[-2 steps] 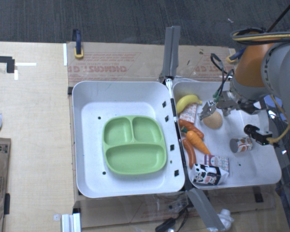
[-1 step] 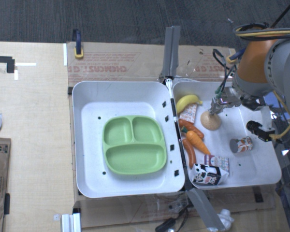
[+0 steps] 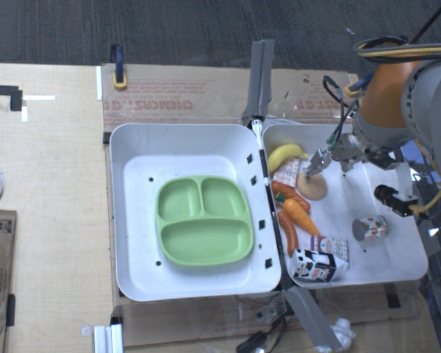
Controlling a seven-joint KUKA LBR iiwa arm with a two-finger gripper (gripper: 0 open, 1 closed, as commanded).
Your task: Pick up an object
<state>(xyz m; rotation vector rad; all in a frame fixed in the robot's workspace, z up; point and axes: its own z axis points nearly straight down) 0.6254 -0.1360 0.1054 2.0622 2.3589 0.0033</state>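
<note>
The right bin (image 3: 386, 263) holds several small items along its left side. A yellow banana (image 3: 285, 154) lies at the back, with a red-and-white packet (image 3: 286, 175) just in front of it. A tan round piece (image 3: 314, 188) sits beside the packet. Orange carrots (image 3: 297, 213) and an orange sausage-like piece (image 3: 287, 235) lie further forward, and a cow-patterned carton (image 3: 320, 261) rests at the front. A small can (image 3: 371, 229) lies on its side toward the right. My gripper (image 3: 316, 165) hangs just above the tan piece's back edge, right of the banana, and nothing shows in it.
The left bin (image 3: 121, 197) holds a green divided plate (image 3: 204, 220). A grey post (image 3: 261, 79) rises behind the divider between the bins. The arm's wrist and cables (image 3: 386, 109) overhang the right bin's back right corner. A blue-and-yellow clamp (image 3: 118, 68) sits on the cardboard behind.
</note>
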